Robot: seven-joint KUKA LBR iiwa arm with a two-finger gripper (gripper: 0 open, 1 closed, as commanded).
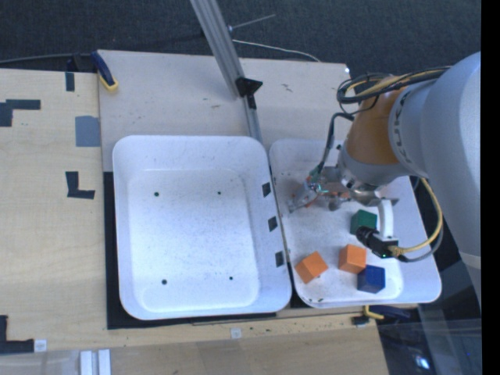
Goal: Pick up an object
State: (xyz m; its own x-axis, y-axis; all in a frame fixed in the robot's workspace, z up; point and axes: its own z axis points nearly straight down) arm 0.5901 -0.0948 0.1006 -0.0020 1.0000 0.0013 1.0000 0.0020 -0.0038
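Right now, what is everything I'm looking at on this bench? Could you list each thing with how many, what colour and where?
Bins: two, white, side by side on the bench; the left bin, the right bin.
Orange blocks: two, in the right bin's near part; one toward its left wall, one beside the blue block.
Blue block: one, near the right bin's front edge.
Green block: one, dark green, in the right bin close to the gripper.
Metal rail: one, silver, slanting down from the top to the bins' back edge.
Bench: one, pale wood with dark tape marks.
Arm: one, grey with an orange band, reaching in from the right.
Gripper: one, low over the right bin.
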